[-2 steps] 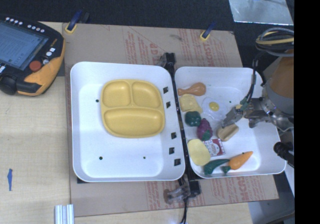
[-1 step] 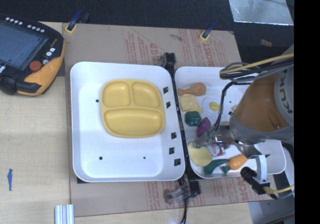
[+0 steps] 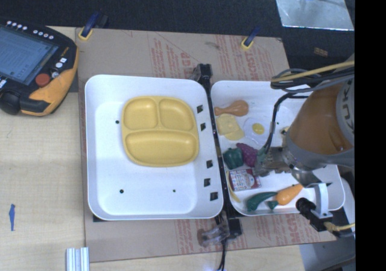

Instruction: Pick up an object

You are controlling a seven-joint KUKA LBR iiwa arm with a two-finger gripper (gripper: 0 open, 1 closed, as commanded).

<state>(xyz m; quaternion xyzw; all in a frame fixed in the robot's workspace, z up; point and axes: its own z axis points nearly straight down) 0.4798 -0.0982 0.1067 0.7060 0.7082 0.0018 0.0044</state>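
Observation:
The right bin (image 3: pixel 241 90) holds several toy foods: a tan drumstick (image 3: pixel 232 108), a pale yellow piece (image 3: pixel 228 126), a small yellow disc (image 3: pixel 258 128), a purple piece (image 3: pixel 247 152), a dark green piece (image 3: pixel 233 157), a red and white packet (image 3: pixel 242 179), a green vegetable (image 3: pixel 259 200) and an orange carrot (image 3: pixel 288 194). My gripper (image 3: pixel 267 162) is low in this bin, just right of the purple piece and above the packet. The arm's grey and orange body hides the bin's right half.
The left bin (image 3: pixel 102 161) bears a yellow divided plate (image 3: pixel 160 130). A teach pendant (image 3: pixel 33 70) lies on the bench at far left. Black clips (image 3: pixel 208 167) run along the seam between the bins. Cables (image 3: pixel 301 75) arc over the right bin's top.

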